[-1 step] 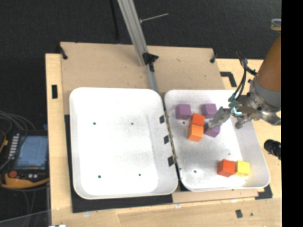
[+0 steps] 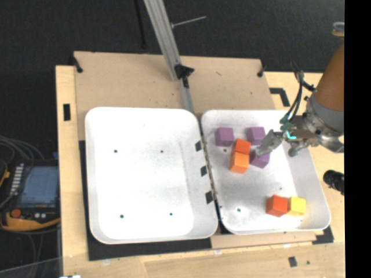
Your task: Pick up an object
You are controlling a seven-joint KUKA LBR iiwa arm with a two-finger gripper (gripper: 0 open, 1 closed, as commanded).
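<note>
The right bin (image 2: 301,178) holds several small blocks. Two purple cubes (image 2: 225,136) (image 2: 255,134) lie near its far wall, and a third purple cube (image 2: 261,159) sits just below them. Two orange blocks (image 2: 242,146) (image 2: 238,163) lie touching each other left of that third cube. A red-orange cube (image 2: 277,205) and a yellow cube (image 2: 297,205) sit side by side near the front right corner. My gripper (image 2: 280,146) hangs over the bin's right half, open, with nothing between its fingers. Its left finger (image 2: 266,143) is right at the third purple cube's upper edge.
The left bin (image 2: 93,155) lies beside the right one, with black clips along the shared edge (image 2: 204,169). A slanted metal rail (image 2: 165,33) rises from the back of the bench. A handheld pendant (image 2: 32,190) lies off the bench at far left.
</note>
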